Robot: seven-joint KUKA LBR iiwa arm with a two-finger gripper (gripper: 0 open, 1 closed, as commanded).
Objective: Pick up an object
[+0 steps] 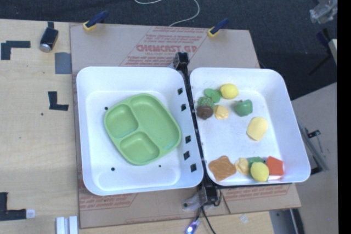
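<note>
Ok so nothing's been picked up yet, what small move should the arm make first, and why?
Probably bring the gripper in over the right bin and center above the pale yellow piece. The toy foods all lie in that bin, and this piece sits apart from its neighbors, while the others are bunched together. The left bin holds a green divided plate.

1. A brown cardboard sheet (164, 49) with red lettering lies on the wooden bench (33, 118).
2. A yellow-and-blue left clamp (95, 20) and right clamp (218, 25) grip its far edge.
3. A white cable (164, 0) loops over the dark floor beyond.
4. A small dark cylinder (49, 38) lies far left, near black tape marks (55, 100).
5. A green 3-compartment tray (142, 129) lies in the left bin (90, 172).
</note>
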